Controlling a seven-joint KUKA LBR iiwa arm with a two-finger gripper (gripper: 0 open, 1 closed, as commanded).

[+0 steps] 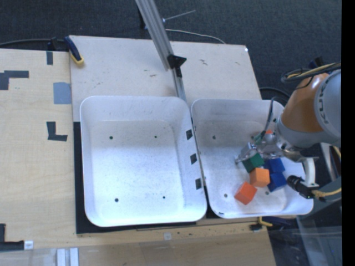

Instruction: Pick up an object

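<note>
Jaws of the grey arm's metal two-finger gripper (250,155) hang low in the right shallow white plastic bin (222,123), right over a small cluster of blocks; whether they stand wide or narrow cannot be told from this slanted view, and nothing can be seen clamped between them. Nearest the front rim of that bin lies a red-orange cube (245,193), apart from the jaws and a little to their front. Just behind it sits a lighter orange cube (259,176), touching or nearly touching a blue block (275,173) at its right side. A dark green cube (255,162) lies immediately beneath the jaws' tips, closest of all the blocks to them, though contact cannot be judged. Behind the cluster rises the grey arm with its orange band (299,112), reaching in from the right. Beside this bin, to the left, the second shallow white plastic bin (89,148) rests on the pale wooden tabletop (33,165). Farther back, a slanted grey metal rail (155,24) crosses the tabletop's rear edge.
</note>
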